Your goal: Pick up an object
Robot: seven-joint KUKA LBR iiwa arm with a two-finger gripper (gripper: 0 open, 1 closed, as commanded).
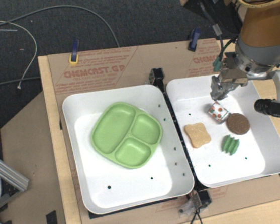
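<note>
- Fixed overhead camera looks down at a slant on the left bin (79, 157) and right bin (267, 161), both fully framed.
- Taken from moderate height; the arm (263, 23) enters at right.

Arm (263, 23) enters from the upper right, grey body with the orange band up top near the frame corner. Wrist pitched down and toward the left, over the far part of the right side of the bench. Gripper (220, 93) hangs at the end of the wrist, pointing down. Fingers sit close together as a dark cluster; whether they're spread or closed is not readable from this angle. Nothing visible between them. Cables run along the wrist housing on its far side.
</note>
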